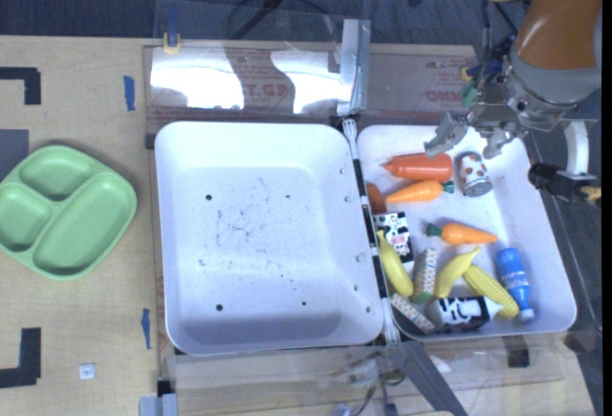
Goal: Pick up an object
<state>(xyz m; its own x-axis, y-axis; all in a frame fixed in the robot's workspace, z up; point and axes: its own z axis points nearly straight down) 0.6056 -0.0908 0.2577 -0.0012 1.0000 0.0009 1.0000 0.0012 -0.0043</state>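
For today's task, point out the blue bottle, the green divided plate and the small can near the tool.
blue bottle (pixel 513 276), camera view, on its body.
green divided plate (pixel 88 213), camera view, on its large compartment.
small can (pixel 472 173), camera view, on its side.

Faint reddish print runs across the clear panel standing behind the two white bins, but its letters are too blurred to read. The small black-and-white carton and the dark packet (both in the right bin) bear markings too small to make out.
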